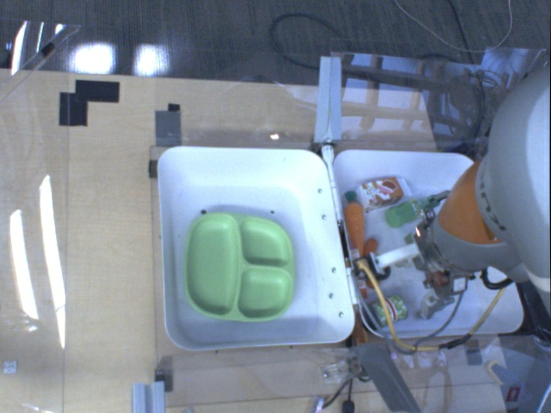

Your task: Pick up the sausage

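End effector [436, 292]: low over the right bin [456, 163], below the orange band [461, 213] of the grey arm [521, 162]; whether it is spread or pressed together cannot be told, as the wrist and cabling hide the working end; nothing is seen gripped in it; a yellow cable [375, 292] loops from the wrist across the bin's front-left corner.

Labels and writing: a red-and-white printed packet [381, 193] lies near the back of the right bin, its print too small to read; a small can [396, 308] with a green-and-red label lies near the front, text likewise illegible.

Sausage [354, 223]: an orange-brown, elongated piece with a rounded end, lying lengthwise against the left wall of the right bin, just beside the divider between the bins; apart from the end effector; a short red piece [370, 248] sits just in front of it; a green item [399, 214] lies between the packet and the arm.

Left bin [172, 231]: carries a light green three-compartment plate [241, 266], lying flat; both bins rest on the wooden table [77, 256].
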Robot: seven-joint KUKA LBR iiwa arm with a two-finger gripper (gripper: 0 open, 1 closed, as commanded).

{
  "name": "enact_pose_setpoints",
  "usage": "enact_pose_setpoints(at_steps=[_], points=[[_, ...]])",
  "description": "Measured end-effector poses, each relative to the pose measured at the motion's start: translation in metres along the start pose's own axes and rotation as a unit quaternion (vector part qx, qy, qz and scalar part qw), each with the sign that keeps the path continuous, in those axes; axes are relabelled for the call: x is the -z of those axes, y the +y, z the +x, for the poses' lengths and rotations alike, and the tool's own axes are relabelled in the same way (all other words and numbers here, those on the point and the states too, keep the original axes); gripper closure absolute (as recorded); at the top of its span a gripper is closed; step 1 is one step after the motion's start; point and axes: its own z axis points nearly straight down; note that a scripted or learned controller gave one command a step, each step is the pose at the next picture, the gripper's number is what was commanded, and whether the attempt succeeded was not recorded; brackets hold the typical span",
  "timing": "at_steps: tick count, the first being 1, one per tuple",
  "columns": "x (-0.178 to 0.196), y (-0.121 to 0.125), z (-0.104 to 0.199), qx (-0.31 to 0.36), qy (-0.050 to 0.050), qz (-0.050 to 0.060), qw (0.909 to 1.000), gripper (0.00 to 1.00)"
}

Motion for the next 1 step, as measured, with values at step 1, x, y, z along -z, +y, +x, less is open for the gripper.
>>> enact_pose_setpoints(at_steps=[1], points=[[-0.0021, 0.0301, 0.0727, 0.034, -0.002, 0.000, 0.9994, 0.00]])
